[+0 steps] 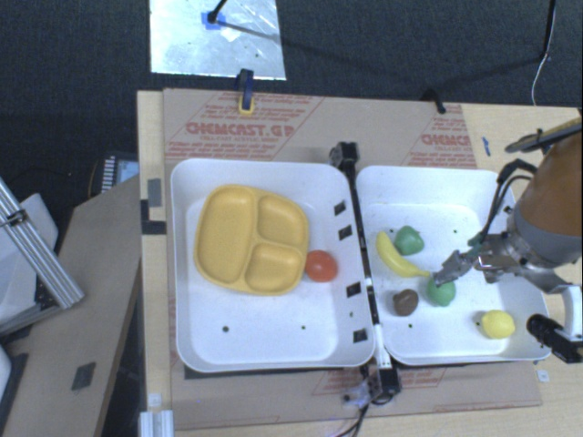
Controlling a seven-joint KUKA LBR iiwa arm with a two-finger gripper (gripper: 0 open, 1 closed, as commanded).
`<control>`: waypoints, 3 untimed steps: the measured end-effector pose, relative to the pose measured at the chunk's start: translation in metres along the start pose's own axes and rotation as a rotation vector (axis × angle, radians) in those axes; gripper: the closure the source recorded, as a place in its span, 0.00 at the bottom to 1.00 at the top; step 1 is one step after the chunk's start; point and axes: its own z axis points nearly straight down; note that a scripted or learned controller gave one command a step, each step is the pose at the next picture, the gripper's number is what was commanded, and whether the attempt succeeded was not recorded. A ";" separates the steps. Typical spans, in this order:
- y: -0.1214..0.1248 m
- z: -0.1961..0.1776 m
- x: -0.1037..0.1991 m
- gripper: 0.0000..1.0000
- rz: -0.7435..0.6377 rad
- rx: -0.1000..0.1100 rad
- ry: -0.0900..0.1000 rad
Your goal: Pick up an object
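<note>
1. Two shallow white bins sit side by side on a bench, seen from above at a slant: a left bin [191, 335] and a right bin [437, 189].
2. The left bin holds a yellow divided tray [248, 238] with three compartments, lying toward the far left of the bin.
3. A small orange-red round object [320, 266] rests just beside the tray's near right corner, touching or almost touching it.
4. The right bin holds five small items. A yellow banana [393, 256] lies at a slant toward the left side of the bin.
5. A green object [409, 240] sits just right of the banana's far end, close against it.
6. A brown lump [405, 301] sits nearer the camera, below the banana.
7. A second green round object [442, 292] lies just right of the brown lump.
8. A yellow lemon [496, 324] lies near the right bin's near right corner, apart from the rest.
9. The grey arm with its orange band reaches in from the right. Its gripper [448, 274] is low over the right bin, its tip right at the far edge of the second green object.
10. Whether the claw is apart or together cannot be told, as its tip is too small and blurred.
</note>
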 end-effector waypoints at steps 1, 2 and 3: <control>0.003 -0.004 0.000 0.00 -0.002 -0.010 -0.002; 0.003 0.039 0.005 0.00 -0.001 -0.006 0.000; 0.008 0.082 0.008 0.00 0.000 -0.006 0.000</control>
